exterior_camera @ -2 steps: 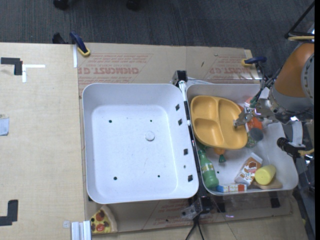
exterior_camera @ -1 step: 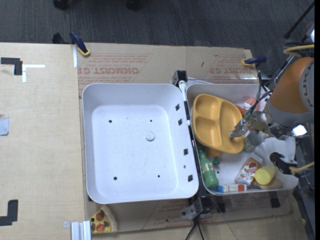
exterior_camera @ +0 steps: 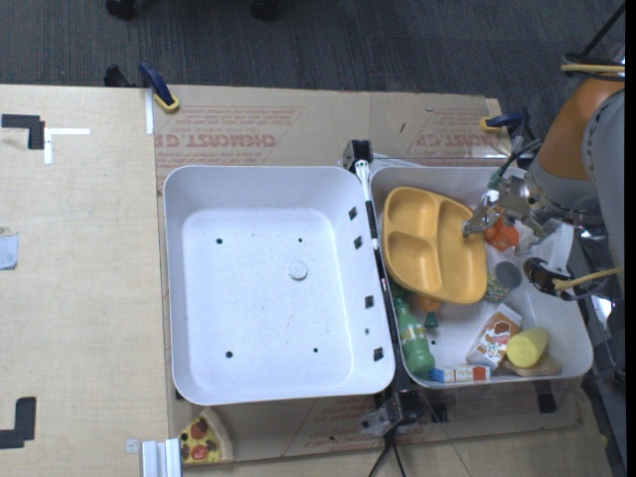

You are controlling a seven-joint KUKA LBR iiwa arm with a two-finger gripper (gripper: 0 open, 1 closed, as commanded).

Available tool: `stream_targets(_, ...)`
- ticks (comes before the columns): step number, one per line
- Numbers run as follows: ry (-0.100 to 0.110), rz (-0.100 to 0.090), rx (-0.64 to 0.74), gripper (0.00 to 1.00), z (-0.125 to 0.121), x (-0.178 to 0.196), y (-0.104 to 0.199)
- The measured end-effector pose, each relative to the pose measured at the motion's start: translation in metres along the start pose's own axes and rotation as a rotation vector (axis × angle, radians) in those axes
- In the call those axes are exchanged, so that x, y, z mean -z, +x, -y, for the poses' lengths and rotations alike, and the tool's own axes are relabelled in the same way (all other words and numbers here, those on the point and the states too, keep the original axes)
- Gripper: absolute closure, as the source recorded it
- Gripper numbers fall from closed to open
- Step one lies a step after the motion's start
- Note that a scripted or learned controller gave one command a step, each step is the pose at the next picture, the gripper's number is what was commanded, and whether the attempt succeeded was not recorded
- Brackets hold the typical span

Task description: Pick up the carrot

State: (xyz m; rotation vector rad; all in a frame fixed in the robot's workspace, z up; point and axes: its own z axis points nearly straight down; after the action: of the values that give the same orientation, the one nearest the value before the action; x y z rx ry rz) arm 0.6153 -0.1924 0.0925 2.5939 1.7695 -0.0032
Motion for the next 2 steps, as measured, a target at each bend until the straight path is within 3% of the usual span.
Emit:
stream_targets(1, 0.026, 0.021, -0.176, 0.00, -0.018, 0.000, 0.051)
stream_targets(2, -0.001, 0.000, -0.035, 0.00, 0.030, 0.001, -0.004)
